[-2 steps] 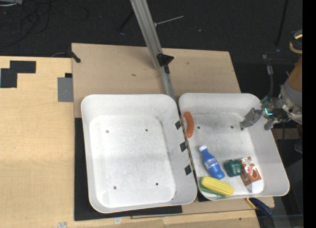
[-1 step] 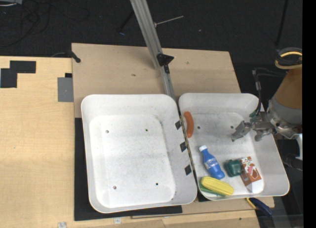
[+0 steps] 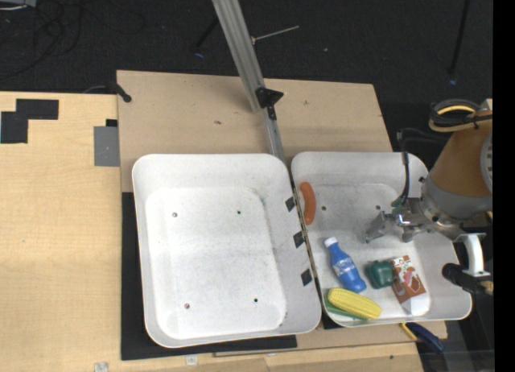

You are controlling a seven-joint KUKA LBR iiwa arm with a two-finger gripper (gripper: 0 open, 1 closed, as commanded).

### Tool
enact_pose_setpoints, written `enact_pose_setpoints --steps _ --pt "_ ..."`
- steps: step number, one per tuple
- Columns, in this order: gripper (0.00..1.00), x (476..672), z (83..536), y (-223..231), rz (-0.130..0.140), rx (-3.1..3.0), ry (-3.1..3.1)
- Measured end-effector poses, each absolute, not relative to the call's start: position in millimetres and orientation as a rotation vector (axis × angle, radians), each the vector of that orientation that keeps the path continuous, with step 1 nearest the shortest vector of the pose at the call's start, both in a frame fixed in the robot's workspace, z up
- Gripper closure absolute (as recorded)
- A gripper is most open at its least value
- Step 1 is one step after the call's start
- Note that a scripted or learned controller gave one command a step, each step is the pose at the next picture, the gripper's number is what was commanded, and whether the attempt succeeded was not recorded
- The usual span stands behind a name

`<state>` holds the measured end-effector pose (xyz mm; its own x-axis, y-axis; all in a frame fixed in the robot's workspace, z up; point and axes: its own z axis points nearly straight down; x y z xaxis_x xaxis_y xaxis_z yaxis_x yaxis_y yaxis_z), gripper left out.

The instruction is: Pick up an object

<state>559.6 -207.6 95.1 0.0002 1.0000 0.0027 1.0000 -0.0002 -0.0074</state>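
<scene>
My gripper [image 3: 389, 233] hangs low over the right bin [image 3: 354, 171], in its right middle part, and stands open with nothing between its fingers. Just below it lie a dark green object [image 3: 380, 273] and a red and white carton [image 3: 409, 283]. A blue bottle [image 3: 344, 265] lies to the gripper's lower left. A yellow corn cob [image 3: 352, 303] rests at the bin's front edge. An orange sausage [image 3: 307, 202] lies along the bin's left wall.
The left bin [image 3: 209, 250] sits beside the right one, with black clips [image 3: 298, 238] along the shared edge. A slanted metal rail [image 3: 241, 48] rises behind the bins. The arm's orange band [image 3: 463, 161] is at the right.
</scene>
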Motion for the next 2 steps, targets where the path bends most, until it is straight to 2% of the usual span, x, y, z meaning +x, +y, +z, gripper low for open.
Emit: enact_pose_setpoints --steps 1,2 --pt "1.00 560.2 108.3 -209.1 0.002 -2.224 -2.213" --pt "1.00 556.1 164.1 -201.1 -0.003 -2.222 -2.224"
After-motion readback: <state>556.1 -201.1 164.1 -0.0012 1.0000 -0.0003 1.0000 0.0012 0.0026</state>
